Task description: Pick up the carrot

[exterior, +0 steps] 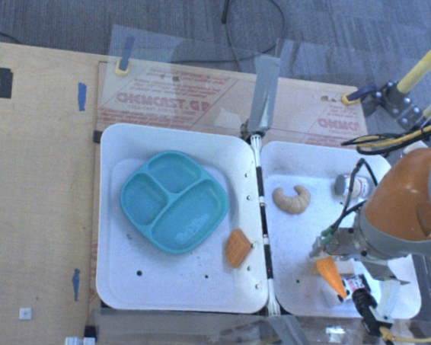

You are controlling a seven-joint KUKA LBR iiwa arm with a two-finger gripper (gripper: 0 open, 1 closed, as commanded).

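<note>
Closest to the lens is the arm point(408, 200), grey with its orange band, reaching in from the right and covering a good chunk of the right bin point(295, 291). Its gripper point(336, 248) hangs right over the carrot point(332, 276), touching it or just above it. Honestly, whether the gripper is open or closed can't be told from this angle, since the wrist blocks it.

The carrot lies flat near the front right of that bin, tilted so one end tucks under the gripper and the other points toward the front right corner. It looks like a small toy: probably light, stiff and smooth, so likely a bit slippery. It tapers too, so a pinch near the thin end could squirt it out. Best bet is probably across the thicker middle, squeezing the narrow width, not along the length.

Hard to make out: the carrot's upper end and what's right behind it. A croissant point(291, 199) sits well apart toward the back of the same bin, and a small grey thing point(340, 185) by the arm is too blurry to name. Over in the left bin point(158, 277) there's a teal divided plate point(173, 200) and an orange chunk point(237, 248) by the right wall, an easy lookalike to confuse.
</note>
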